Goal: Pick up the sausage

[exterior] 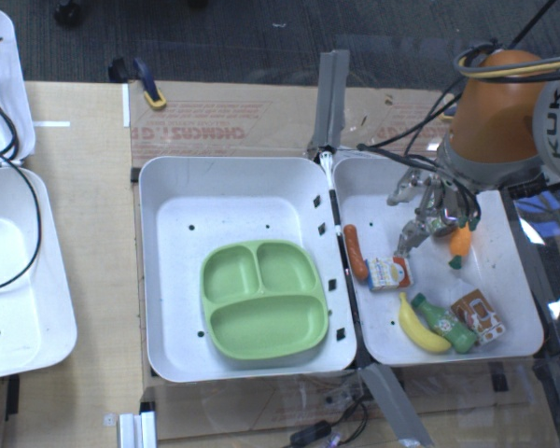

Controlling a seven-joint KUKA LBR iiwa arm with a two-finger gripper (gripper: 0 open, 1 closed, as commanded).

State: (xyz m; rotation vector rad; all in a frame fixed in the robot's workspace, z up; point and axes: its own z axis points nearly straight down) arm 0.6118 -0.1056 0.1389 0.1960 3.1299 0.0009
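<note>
One target applies: the sausage [356, 252] lies lengthwise along the left wall of the right bin [518, 250], so shift the gripper [427, 217], whose jaws' spread cannot be told, leftward, straddle its narrow width, and avoid the small carton [388, 273].

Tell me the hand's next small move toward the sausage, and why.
Probably shift the hand left and slightly nearer the camera: the sausage lies along the right bin's left wall, apart from the hand, with a small carton beside it.
</note>
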